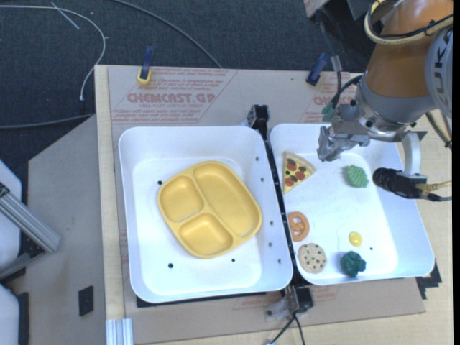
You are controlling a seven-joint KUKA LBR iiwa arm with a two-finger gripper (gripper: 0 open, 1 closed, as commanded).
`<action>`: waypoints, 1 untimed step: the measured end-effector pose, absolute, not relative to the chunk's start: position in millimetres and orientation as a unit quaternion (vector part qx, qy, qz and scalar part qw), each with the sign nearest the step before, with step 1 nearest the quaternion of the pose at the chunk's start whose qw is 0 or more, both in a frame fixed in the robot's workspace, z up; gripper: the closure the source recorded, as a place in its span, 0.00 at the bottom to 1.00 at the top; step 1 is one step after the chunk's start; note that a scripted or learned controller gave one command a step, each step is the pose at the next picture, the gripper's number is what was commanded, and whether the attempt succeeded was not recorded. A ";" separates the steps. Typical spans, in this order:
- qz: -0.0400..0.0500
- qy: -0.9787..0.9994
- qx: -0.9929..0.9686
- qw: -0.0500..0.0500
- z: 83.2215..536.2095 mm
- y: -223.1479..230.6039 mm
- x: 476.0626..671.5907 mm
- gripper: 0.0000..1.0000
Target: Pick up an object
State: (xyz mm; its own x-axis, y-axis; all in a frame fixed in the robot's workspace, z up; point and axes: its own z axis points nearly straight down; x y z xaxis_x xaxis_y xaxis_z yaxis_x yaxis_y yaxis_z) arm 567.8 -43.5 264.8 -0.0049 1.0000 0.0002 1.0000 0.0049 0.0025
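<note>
Gripper (329, 152) hovers above right bin (402, 225), near pizza slice (295, 171) and light green piece (356, 176); jaw state cannot tell. Yellow tray (208, 208) in left bin (144, 192).

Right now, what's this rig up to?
A grey and orange arm reaches in from the right, with its claw over the back of the right bin, between the pizza slice and a light green piece. Nothing shows between its fingers. Toy food lies loose in that bin: pretzel, cookie, small yellow piece, dark green piece. The left bin holds a yellow divided tray.
</note>
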 end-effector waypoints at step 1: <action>0.001 0.709 0.705 0.001 254.5 7.2 598.3 1.00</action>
State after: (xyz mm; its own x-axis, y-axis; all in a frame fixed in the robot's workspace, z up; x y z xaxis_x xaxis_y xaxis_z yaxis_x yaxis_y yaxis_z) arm 598.3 7.2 254.5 -0.0050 1.0000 0.0003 1.0000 0.0050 0.0027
